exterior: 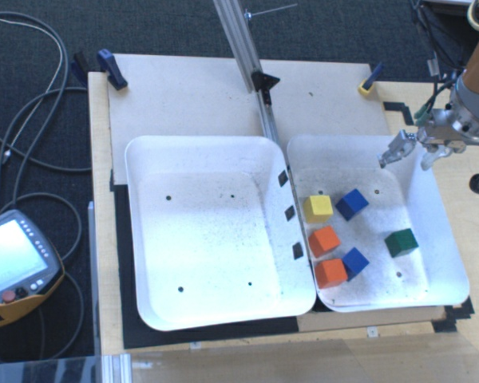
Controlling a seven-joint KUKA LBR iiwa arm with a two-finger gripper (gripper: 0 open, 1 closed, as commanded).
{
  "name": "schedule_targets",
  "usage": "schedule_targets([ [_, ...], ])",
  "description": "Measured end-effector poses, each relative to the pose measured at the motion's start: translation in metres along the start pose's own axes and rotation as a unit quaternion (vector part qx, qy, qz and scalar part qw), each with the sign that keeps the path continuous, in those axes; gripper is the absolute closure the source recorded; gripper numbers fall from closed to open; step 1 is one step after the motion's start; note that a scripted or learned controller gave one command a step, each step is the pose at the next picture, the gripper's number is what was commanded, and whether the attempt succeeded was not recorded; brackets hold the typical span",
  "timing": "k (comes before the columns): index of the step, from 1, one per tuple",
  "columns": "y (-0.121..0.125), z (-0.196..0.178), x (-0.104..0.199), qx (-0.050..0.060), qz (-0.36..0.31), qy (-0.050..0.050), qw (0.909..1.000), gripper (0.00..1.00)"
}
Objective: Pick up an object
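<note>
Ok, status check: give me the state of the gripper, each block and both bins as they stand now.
gripper: open, holding nothing, above the right bin's upper right corner
yellow block: lying in the right bin
upper blue block: lying beside the yellow one
upper orange block: lying loose
lower orange block: lying near the bin's front rim
lower blue block: next to the lower orange one
green block: lying apart from the others
right bin: holds all six blocks
left bin: holds no blocks

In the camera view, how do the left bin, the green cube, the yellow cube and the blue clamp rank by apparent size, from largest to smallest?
1. Left bin, by far the largest.
2. Green cube and yellow cube: they look about equal, so I do not rank them.
3. Blue clamp: similar in length but thinner; it lies farther from the camera, so this place is unsure.
</note>
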State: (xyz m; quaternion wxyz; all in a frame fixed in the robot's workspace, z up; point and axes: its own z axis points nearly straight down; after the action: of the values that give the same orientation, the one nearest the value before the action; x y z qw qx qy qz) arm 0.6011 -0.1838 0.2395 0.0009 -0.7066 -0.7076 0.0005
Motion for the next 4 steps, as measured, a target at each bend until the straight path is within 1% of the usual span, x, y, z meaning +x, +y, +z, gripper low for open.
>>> schedule_targets([
  [1, 0.024, 0.145, 0.029, 0.004, 0.000, 0.001, 1.0000, 0.00],
  [2, 0.000, 0.140, 0.092, 0.001, -0.002, 0.002, 1.0000, 0.00],
  [3, 0.002, 0.129, 0.089, -0.002, 0.001, 0.001, 1.0000, 1.00],
  [4, 0.021, 0.140, 0.082, -0.002, 0.000, 0.000, 1.0000, 1.00],
])
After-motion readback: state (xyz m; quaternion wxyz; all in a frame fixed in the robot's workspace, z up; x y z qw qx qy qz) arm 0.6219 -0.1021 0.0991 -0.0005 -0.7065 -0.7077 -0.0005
